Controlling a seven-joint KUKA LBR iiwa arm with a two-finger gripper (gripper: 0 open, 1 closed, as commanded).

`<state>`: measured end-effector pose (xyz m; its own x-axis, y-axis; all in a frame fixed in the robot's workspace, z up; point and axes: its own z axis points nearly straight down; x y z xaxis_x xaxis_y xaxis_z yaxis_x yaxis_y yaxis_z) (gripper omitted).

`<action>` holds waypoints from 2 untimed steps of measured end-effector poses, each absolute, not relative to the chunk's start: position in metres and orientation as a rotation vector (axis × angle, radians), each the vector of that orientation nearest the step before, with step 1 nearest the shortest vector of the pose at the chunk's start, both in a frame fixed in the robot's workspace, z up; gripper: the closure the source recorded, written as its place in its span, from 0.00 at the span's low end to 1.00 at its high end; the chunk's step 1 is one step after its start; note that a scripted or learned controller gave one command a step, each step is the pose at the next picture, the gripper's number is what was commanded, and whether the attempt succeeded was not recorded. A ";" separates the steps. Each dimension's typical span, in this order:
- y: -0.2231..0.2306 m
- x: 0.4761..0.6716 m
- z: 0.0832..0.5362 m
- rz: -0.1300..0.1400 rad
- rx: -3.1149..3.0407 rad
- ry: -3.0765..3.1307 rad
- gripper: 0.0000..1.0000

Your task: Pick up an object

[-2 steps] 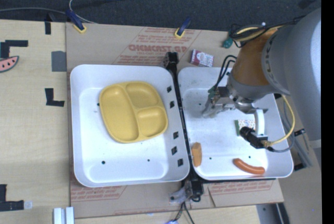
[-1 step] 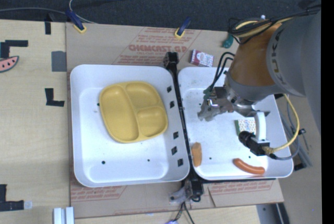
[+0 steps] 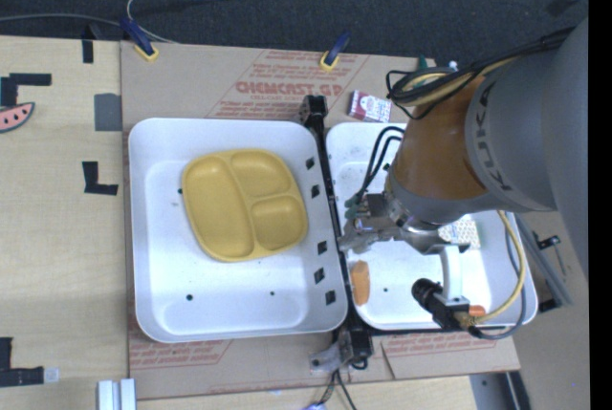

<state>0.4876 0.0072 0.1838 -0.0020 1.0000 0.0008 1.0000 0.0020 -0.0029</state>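
Note:
A yellow divided plate [image 3: 247,204] lies in the left bin [image 3: 163,303]. In the right bin [image 3: 402,308] a small orange-brown object [image 3: 360,282] rests near the left wall. The arm's wrist, with its orange band, hangs over the right bin, and the gripper [image 3: 361,228] reaches down just above the orange-brown object, close to the divider between the bins. A patterned white object [image 3: 463,231] peeks out from under the arm at the right.
A small red and white packet [image 3: 367,106] lies on the cardboard behind the right bin. Black clips [image 3: 315,108] hold the wall between the bins. Cables loop around the arm and along the right bin's front edge.

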 end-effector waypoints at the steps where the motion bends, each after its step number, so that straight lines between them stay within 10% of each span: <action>1: 0.007 0.488 0.184 0.002 -2.218 -2.222 0.00; 2: 0.044 0.484 0.184 0.001 -2.217 -2.223 0.00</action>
